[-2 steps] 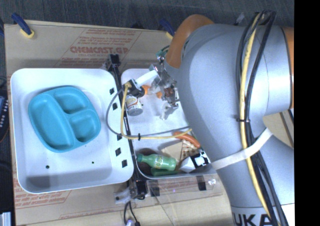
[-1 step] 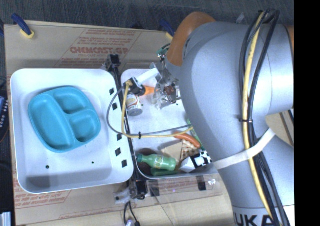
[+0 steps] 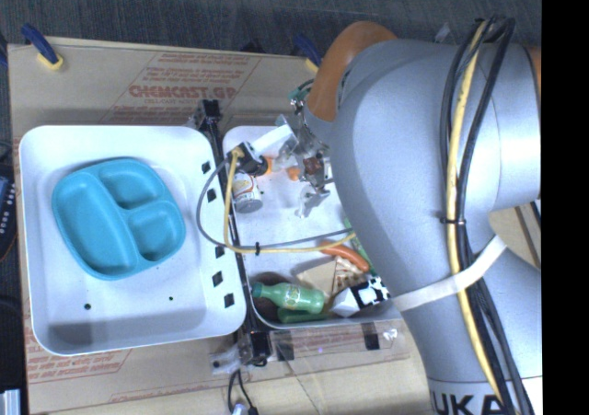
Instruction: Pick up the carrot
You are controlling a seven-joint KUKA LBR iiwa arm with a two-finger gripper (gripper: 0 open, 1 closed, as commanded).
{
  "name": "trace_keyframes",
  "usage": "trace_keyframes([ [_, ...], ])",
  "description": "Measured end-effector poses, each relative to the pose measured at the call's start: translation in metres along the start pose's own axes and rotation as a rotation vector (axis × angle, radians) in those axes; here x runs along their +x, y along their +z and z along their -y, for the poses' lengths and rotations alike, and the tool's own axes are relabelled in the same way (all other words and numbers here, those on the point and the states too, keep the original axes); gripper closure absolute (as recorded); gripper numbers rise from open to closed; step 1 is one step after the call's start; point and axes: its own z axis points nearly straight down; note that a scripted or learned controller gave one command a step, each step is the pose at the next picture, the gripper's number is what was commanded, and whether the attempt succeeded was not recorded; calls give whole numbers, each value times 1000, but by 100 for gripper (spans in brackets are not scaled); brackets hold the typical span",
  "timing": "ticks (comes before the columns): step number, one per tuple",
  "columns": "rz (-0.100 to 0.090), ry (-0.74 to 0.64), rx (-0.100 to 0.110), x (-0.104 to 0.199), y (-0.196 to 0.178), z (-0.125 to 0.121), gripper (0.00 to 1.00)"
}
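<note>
Grey arm (image 3: 433,183) over pincer (image 3: 308,174), carrot (image 3: 342,253) nearby

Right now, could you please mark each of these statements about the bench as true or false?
1. A blue divided plate lies in the left bin. True.
2. The green bottle lies in the left bin beside the plate. False: it lies in the right bin, near that bin's lower edge.
3. The arm covers much of the right bin. True.
4. The gripper hangs over the left bin. False: it is over the right bin's upper part.
5. The blue plate has three compartments. True.
6. The green bottle stands upright. False: it lies on its side.
</note>
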Motion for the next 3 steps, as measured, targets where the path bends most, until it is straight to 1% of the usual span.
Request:
trace_keyframes([
  [1, -12, -90, -7, -21, -107, -48, 0],
  [2, 1, -162, 2, -50, 13, -32, 0],
  [3, -2, -147, 0, -16, 10, -3, 0],
])
